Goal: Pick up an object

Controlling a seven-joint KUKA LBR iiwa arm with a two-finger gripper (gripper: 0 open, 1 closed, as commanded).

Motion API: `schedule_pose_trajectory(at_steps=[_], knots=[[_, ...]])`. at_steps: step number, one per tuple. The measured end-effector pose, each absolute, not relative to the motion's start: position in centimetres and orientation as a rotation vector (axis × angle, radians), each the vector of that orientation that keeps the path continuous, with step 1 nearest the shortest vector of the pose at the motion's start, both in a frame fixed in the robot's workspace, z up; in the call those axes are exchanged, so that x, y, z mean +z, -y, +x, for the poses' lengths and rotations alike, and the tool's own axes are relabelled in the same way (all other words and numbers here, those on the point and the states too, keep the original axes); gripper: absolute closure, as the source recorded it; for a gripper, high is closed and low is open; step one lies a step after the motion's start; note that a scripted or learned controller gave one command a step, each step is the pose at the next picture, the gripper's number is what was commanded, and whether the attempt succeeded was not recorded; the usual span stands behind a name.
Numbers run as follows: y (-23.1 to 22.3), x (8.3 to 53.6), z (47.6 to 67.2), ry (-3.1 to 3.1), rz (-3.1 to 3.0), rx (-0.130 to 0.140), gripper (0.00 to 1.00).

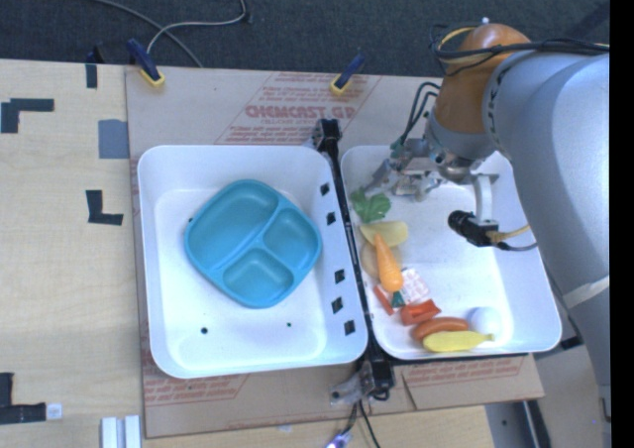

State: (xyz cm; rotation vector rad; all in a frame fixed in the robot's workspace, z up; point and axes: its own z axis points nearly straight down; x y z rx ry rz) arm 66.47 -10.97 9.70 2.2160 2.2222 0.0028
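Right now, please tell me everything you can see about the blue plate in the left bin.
The blue plate is a light blue, rounded-square tray that looks like smooth plastic. Raised ridges divide it into three compartments, and nothing lies in them. It lies flat, turned at an angle to the bin's walls, slightly above the middle of the left bin. It rests on the white floor and touches no other object.

White left bin (158, 268) containing a light-blue divided plate (254, 243); white right bin (525, 278) containing a green item (371, 206), pale-yellow piece (386, 233), orange carrot (387, 266), red pieces (421, 312) and yellow banana (456, 341); grey arm (555, 129) with orange band (475, 74).
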Motion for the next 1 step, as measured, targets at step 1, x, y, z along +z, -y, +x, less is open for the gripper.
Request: schedule_pose_trajectory(at_steps=[1], knots=[[6.31,18.49,59.66,-2.225,2.218,0.001,0.0]])
